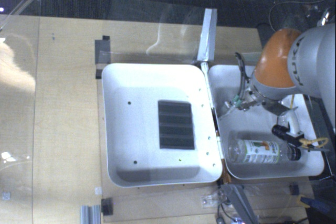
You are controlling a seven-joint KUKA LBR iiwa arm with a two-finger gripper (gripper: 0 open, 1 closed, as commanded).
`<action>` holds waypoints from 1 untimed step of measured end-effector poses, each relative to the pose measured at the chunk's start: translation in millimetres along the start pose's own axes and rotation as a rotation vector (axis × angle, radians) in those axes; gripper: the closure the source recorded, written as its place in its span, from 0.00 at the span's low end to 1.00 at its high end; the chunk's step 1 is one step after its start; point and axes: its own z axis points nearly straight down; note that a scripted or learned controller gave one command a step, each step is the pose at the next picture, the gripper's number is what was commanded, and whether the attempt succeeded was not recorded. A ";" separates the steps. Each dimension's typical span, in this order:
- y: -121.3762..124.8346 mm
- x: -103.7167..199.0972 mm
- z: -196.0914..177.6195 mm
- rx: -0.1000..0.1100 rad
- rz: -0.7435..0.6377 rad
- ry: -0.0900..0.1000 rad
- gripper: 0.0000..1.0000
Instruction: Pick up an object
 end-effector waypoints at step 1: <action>-94.6 14.0 -19.4 0.009 0.013 0.003 0.00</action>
